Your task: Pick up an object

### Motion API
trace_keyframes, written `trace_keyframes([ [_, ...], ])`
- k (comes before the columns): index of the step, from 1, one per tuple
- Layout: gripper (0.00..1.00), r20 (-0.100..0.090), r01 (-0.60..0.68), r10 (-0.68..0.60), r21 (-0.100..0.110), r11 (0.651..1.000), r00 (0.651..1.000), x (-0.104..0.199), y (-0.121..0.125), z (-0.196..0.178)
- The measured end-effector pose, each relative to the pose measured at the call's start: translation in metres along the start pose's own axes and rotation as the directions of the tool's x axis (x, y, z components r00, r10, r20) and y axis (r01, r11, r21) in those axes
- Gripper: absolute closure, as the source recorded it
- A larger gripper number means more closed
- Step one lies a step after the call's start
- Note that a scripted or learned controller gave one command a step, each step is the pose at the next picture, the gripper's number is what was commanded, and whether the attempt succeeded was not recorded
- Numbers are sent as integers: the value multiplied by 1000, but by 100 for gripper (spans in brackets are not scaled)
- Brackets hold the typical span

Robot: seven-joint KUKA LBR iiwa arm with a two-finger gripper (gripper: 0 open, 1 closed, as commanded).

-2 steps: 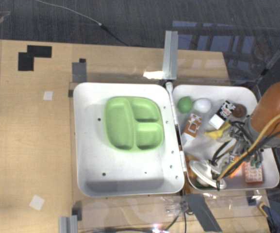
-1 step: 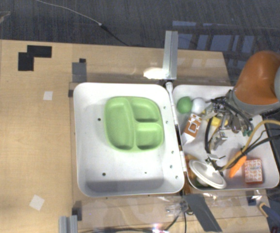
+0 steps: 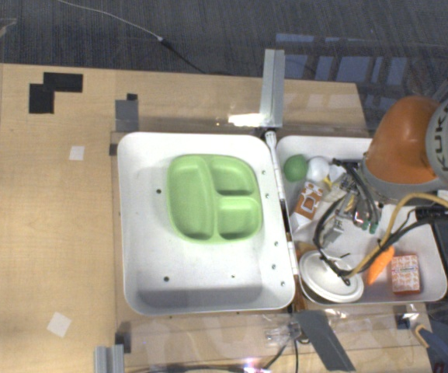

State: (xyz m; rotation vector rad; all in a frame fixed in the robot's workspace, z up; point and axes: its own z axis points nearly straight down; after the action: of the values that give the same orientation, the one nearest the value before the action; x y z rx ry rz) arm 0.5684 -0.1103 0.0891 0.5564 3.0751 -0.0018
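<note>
Light wooden bench (image 3: 45,231) seen from above, bearing two shallow white bins side by side. Left bin (image 3: 142,208) near the bench's middle, right bin (image 3: 433,282) touching it toward the right edge. Black patches (image 3: 53,90) near the far left corner. Small pale squares (image 3: 58,324) toward the left edge.

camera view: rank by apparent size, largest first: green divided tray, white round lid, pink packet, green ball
1. Green divided tray, largest by far, in the left bin.
2. White round lid, right bin, partly crossed by cables.
3. Pink packet.
4. Green ball, smallest, though not much smaller than the packet.
</note>
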Motion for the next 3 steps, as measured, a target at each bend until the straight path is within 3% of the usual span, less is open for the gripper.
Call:
trace_keyframes([
  [1, 0, -5, -143, 143, 1, 990, 990, -12, 23, -5],
  [2, 0, -2, -159, 159, -1, 987, 987, 6, -23, 0],
  [3, 0, -1, -237, 237, -2, 971, 971, 6, 19, 0],
])
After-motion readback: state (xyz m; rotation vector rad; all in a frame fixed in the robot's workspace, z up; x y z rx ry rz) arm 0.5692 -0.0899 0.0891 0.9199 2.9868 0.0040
